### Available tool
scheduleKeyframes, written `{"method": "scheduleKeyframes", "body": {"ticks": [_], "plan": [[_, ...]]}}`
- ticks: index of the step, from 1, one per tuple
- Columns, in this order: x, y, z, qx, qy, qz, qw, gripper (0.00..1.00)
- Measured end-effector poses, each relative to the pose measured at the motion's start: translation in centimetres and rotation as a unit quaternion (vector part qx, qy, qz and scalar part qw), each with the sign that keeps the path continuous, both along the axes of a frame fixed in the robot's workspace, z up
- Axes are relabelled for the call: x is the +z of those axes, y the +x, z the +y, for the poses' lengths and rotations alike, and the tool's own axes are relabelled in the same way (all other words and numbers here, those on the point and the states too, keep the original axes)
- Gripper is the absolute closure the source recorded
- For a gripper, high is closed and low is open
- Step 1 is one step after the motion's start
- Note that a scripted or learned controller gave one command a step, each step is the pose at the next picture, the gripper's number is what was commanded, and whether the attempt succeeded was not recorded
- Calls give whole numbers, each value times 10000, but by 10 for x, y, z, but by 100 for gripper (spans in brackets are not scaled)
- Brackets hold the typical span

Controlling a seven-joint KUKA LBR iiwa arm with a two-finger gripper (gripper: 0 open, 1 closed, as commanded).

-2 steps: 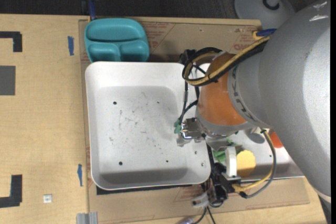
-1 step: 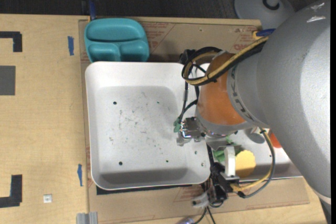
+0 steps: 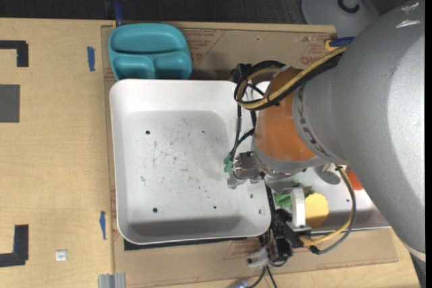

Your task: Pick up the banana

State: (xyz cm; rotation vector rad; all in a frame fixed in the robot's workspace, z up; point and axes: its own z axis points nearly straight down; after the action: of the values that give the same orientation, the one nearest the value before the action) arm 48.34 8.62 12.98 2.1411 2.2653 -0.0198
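Note:
My grey arm with its orange band (image 3: 280, 135) reaches in from the right and hangs over the right bin (image 3: 351, 216), covering most of it. The gripper (image 3: 287, 206) sits low under the wrist, near the bin's front left corner, largely hidden by the arm. Right beside it lies a yellow object (image 3: 316, 207) that looks like the banana, with only a short piece showing. A small white and green object (image 3: 298, 204) lies against its left side. I cannot tell whether the gripper touches either one.
The left white bin (image 3: 135, 118) has only scuff marks on its floor. A teal divided tray (image 3: 150, 50) stands behind it. Cables loop around the wrist (image 3: 253, 88) and hang past the bench's front edge (image 3: 280, 246).

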Motion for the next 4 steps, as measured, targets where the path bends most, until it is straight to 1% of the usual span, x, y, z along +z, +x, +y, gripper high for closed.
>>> {"method": "scheduleKeyframes", "body": {"ticks": [1, 2, 3, 4], "plan": [[0, 0, -1, 165, -5, 17, 9999, 100], [0, 0, -1, 144, -3, 18, 9999, 100], [0, -1, -1, 261, -7, 30, 9997, 100], [0, -1, -2, 496, -14, 54, 9988, 100]]}}
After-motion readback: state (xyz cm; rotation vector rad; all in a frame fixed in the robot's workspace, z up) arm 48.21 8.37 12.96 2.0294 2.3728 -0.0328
